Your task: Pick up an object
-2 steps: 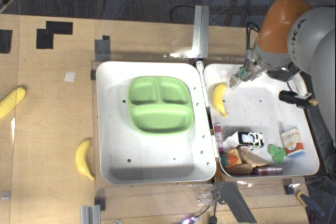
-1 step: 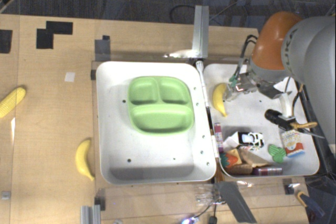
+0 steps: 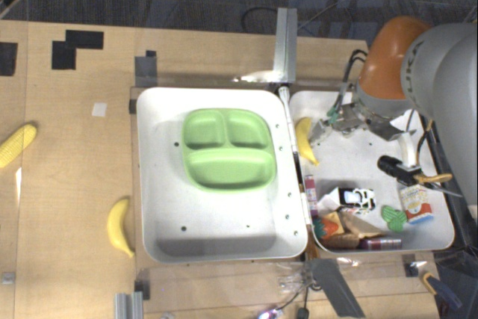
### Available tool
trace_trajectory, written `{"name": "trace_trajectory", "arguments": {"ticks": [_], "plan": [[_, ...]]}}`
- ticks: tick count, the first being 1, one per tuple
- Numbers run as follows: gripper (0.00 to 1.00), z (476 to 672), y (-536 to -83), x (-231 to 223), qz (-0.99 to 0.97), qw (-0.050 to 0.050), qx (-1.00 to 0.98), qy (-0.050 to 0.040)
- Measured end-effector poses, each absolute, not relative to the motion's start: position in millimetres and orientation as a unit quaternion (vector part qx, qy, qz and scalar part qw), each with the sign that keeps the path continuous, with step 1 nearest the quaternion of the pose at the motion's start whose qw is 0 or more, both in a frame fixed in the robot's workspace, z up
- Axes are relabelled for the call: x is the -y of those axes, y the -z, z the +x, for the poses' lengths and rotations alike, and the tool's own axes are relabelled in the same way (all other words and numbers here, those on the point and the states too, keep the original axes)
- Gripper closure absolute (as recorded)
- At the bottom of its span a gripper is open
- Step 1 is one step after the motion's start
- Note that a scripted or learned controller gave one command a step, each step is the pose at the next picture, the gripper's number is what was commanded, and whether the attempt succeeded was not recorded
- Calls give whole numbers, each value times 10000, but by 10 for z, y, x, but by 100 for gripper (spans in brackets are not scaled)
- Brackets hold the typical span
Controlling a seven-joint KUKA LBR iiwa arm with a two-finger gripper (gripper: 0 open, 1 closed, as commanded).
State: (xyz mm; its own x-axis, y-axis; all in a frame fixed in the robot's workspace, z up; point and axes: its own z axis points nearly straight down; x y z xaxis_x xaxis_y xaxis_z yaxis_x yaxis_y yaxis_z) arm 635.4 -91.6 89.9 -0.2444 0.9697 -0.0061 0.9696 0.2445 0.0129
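On the tabletop [image 3: 67, 183], seen from the fixed overhead camera, two shallow white bins sit side by side. At nine o'clock of the pair, the left bin [image 3: 216, 239] holds one thing: a green divided plate [image 3: 228, 148] with three compartments, lying flat toward the bin's twelve o'clock side.

At three o'clock, the right bin [image 3: 444, 231] holds the clutter. One yellow banana [image 3: 304, 140] lies against its nine o'clock wall, curved and upright along the divider. Along the six o'clock edge a heap gathers: a small white toy car [image 3: 356, 197], a brown block-like piece [image 3: 345, 224], a dark red marker-like stick [image 3: 377, 242], a green ruffled piece [image 3: 395, 217], and a small carton with red and blue print [image 3: 416, 203] at four o'clock. A black-handled tool-shaped object [image 3: 399, 168] lies near three o'clock.

From the two o'clock corner, the grey arm [image 3: 441, 63] with its orange band [image 3: 388, 60] reaches in; the tool [image 3: 334, 118] hangs over the bin's twelve o'clock part, just beside the banana and apart from it. Whether it is spread or pressed together cannot be told, and nothing shows pinched in it.

Outside the bins, one more banana [image 3: 119, 226] lies at eight o'clock on the wood, and one yellow corn cob [image 3: 16, 146] at nine o'clock by the frame edge. That makes two bananas, one plate, two bins.
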Motion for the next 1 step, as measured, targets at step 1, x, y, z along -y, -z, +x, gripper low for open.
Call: {"name": "trace_trajectory", "arguments": {"ticks": [1], "plan": [[0,6685,-891,955,6036,24,-7973,40]]}}
